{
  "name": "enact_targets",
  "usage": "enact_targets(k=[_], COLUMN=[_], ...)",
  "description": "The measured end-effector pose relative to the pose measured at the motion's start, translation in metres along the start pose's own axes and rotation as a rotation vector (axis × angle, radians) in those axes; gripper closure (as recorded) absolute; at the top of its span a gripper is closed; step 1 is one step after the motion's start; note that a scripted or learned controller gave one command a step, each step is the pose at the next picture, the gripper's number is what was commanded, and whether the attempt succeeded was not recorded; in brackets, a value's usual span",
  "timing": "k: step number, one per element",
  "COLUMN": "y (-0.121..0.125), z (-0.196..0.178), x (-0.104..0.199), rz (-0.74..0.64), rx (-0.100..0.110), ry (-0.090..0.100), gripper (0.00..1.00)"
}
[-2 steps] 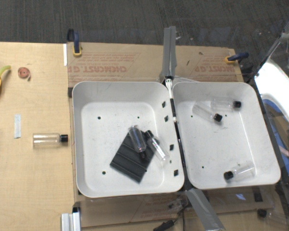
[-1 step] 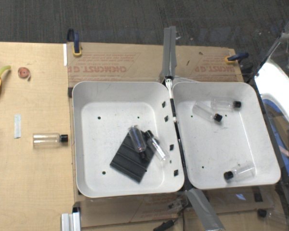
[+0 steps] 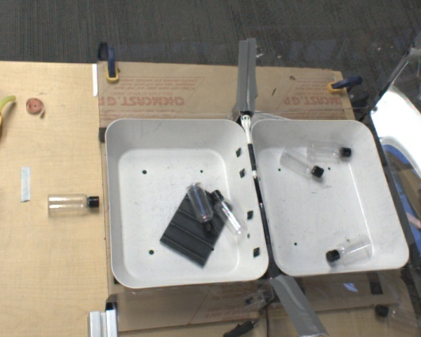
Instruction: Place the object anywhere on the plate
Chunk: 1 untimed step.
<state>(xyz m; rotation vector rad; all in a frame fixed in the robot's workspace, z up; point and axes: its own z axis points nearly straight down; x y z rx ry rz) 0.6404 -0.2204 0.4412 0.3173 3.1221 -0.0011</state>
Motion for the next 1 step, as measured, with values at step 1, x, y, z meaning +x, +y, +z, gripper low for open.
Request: enact_targets(k=[1], y=[0.0000], z=[0.0000], x=[0.0000], rz=[0.000], rx=[0.000], ry=[0.000], gripper=[0.00])
